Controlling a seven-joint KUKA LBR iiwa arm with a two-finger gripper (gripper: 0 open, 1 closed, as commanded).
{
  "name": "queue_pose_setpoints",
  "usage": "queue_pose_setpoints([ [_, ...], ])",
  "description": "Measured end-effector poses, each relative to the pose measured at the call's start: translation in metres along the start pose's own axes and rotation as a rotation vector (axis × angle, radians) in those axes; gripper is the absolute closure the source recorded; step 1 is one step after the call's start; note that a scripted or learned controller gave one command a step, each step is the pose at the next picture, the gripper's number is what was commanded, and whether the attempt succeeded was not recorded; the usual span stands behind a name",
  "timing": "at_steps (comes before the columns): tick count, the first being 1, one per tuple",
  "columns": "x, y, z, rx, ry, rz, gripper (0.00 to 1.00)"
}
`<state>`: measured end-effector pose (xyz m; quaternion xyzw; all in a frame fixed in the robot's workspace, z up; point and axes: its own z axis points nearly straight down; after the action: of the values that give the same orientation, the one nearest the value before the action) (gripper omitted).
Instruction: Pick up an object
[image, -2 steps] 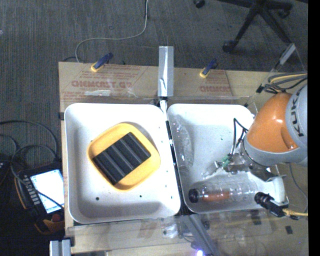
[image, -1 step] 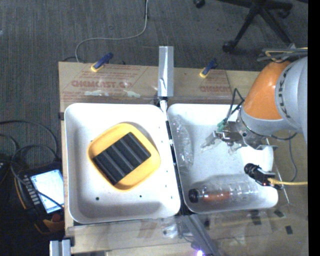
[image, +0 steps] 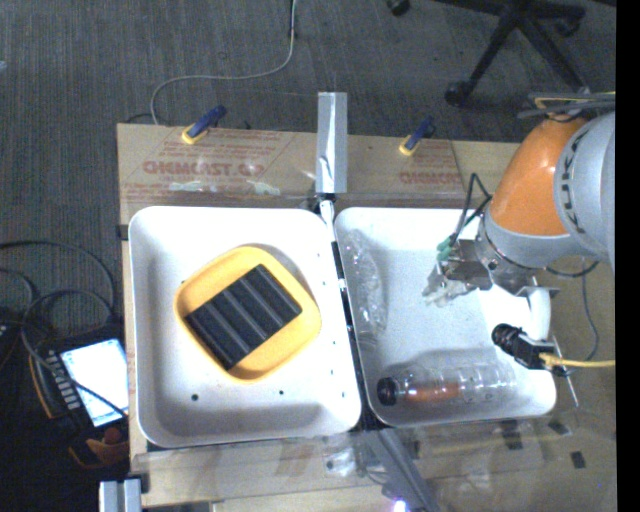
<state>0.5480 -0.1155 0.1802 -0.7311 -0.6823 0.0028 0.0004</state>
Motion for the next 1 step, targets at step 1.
queue_pose_setpoints([
  [1, -0.0002, -0.0001, 0.0000, 0.000, -0.001, 0.000, 0.00],
])
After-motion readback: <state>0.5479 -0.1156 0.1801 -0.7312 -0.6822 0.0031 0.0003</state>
